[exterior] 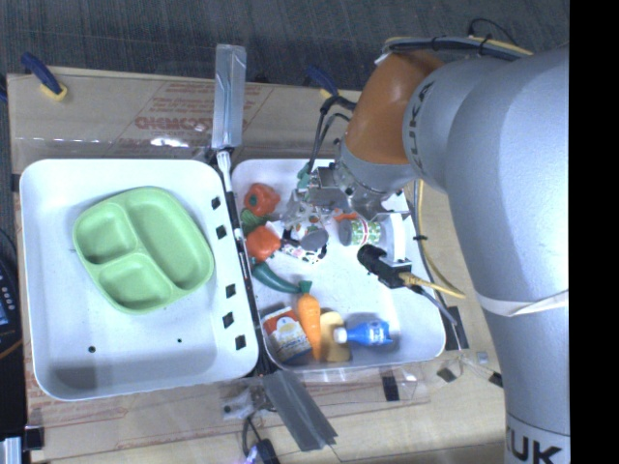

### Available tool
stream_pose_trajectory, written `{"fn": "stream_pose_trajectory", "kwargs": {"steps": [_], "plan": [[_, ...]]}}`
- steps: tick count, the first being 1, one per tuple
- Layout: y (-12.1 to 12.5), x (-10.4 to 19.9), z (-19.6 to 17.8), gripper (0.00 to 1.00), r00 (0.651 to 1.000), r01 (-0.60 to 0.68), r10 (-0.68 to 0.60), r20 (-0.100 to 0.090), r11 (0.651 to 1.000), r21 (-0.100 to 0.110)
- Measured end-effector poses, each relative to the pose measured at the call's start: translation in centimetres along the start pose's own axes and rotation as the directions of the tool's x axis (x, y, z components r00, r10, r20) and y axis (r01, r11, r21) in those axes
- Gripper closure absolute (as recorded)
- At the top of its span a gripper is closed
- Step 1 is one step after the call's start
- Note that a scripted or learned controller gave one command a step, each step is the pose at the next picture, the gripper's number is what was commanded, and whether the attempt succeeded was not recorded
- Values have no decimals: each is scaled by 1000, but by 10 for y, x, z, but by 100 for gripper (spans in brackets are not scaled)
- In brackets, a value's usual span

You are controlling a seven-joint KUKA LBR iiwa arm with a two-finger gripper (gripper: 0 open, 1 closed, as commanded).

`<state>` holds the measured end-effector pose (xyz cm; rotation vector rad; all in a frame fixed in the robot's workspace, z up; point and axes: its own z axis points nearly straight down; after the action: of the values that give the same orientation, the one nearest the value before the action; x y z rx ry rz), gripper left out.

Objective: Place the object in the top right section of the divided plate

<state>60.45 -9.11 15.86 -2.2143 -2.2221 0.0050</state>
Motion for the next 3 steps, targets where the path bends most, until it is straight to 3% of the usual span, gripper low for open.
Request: {"fn": "stream_pose_trajectory", "kwargs": {"steps": [1, 2, 3], "plan": [[-56, -15, -76, 100, 1000, -24, 24, 1, 1000, -4], [-110, -29, -20, 100, 981, -194, 194, 0, 981, 0], [-116, 8, -40, 100, 1000, -27, 27, -1, 1000, 0]]}}
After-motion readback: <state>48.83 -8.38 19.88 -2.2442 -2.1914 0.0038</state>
